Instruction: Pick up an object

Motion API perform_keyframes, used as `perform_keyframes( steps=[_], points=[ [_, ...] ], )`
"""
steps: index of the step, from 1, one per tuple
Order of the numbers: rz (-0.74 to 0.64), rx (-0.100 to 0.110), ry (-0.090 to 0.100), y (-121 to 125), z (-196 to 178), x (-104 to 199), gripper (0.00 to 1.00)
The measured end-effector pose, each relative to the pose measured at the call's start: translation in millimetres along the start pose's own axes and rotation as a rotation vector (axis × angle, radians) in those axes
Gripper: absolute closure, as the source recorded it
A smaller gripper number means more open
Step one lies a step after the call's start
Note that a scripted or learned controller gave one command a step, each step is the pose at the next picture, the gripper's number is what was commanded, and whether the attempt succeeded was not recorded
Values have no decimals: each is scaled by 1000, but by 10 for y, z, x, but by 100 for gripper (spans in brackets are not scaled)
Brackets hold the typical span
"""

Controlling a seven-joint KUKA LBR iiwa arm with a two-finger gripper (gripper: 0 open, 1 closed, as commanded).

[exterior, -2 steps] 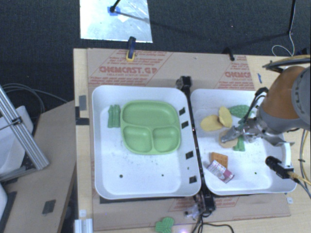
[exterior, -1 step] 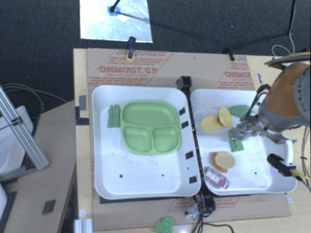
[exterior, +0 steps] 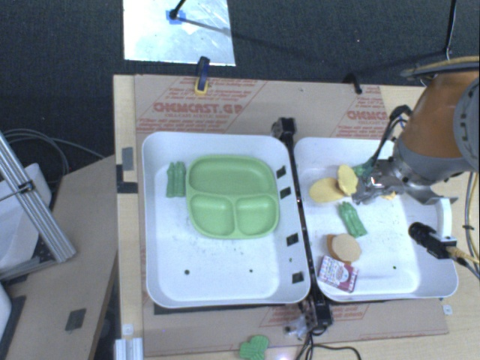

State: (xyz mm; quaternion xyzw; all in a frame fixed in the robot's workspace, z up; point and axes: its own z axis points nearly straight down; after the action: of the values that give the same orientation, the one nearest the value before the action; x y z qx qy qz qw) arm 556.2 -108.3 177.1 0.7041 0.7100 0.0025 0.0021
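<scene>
Grey and orange, your arm (exterior: pixel 442 126) reaches into the right bin (exterior: pixel 431 280), its gripper (exterior: pixel 365 190) low beside two yellow pieces (exterior: pixel 334 186); you cannot tell how far the jaws stand apart or whether they grip anything. Near it lie a green bean (exterior: pixel 351 220), a tan round piece (exterior: pixel 346 247) and a red packet (exterior: pixel 337 274). In the left bin (exterior: pixel 161 276) rest a green divided plate (exterior: pixel 231 197) and another green piece (exterior: pixel 175 179).

Glossy white plastic bins (exterior: pixel 225 295), matt green plastic tray (exterior: pixel 231 196), brown cardboard (exterior: pixel 247 100)

Foil sheet (exterior: pixel 178 21), yellow clamp (exterior: pixel 202 76), aluminium frame (exterior: pixel 30 208)
</scene>
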Motion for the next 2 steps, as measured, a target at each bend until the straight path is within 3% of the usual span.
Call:
perform_keyframes(
  steps=[1,2],
  points=[
    [5,4,-1,-10,42,-30,0],
    [9,6,-2,173,969,-461,0]
  ],
)
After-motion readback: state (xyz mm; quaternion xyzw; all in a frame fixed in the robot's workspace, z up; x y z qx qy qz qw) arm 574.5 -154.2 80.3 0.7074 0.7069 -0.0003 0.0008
